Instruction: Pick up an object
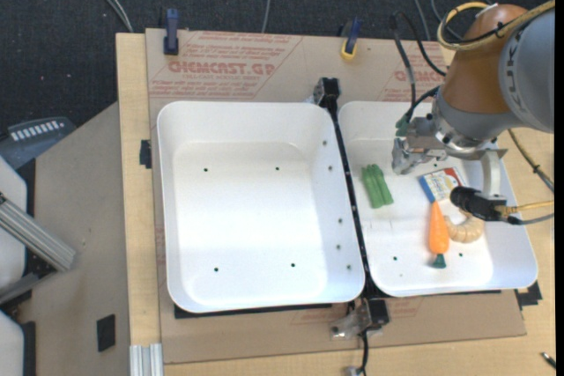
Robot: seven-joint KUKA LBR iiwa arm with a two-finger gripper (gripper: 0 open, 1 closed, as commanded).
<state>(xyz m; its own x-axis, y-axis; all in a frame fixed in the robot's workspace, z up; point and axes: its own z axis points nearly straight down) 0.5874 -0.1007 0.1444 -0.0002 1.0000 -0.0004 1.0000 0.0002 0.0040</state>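
Well apart: green block [377, 187], carrot [438, 231].

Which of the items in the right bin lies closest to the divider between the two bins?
The green block. It lies alone on the bin's left side, while the orange carrot and the blue-and-white packet sit further right.

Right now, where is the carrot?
The carrot lies in the right bin, near its front, right of the green block and touching a tan piece.

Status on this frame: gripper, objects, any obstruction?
Gripper over right bin, nothing seen held. Green block, orange carrot lying loose. Cable near carrot.
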